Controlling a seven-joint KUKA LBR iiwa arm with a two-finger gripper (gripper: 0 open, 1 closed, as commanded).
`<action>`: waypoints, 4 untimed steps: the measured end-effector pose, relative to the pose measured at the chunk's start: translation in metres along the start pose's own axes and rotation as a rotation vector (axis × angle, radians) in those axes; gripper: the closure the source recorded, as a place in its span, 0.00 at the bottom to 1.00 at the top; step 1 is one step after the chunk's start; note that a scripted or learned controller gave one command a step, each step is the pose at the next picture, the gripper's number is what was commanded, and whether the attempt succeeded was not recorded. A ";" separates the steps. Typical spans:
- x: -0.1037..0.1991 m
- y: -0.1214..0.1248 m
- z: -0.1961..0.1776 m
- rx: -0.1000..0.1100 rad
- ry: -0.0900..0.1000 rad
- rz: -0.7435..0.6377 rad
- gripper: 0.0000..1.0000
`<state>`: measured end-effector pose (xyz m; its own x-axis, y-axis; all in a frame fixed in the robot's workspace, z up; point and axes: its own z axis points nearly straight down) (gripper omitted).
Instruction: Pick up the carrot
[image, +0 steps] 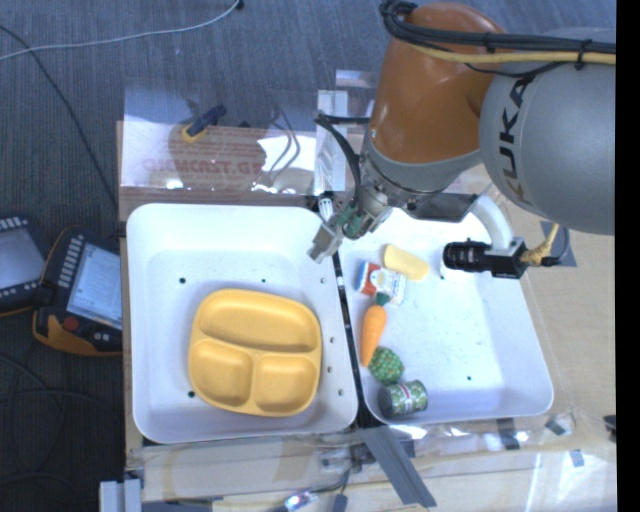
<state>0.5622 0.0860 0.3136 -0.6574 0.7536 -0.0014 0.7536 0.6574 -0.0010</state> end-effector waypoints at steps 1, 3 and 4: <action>0.012 0.002 0.089 -0.001 0.002 -0.201 1.00; 0.050 -0.044 0.058 -0.001 -0.001 -0.263 1.00; 0.033 -0.074 0.042 -0.002 0.000 -0.254 1.00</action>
<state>0.4845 0.0626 0.2716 -0.8254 0.5645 -0.0013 0.5645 0.8254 0.0006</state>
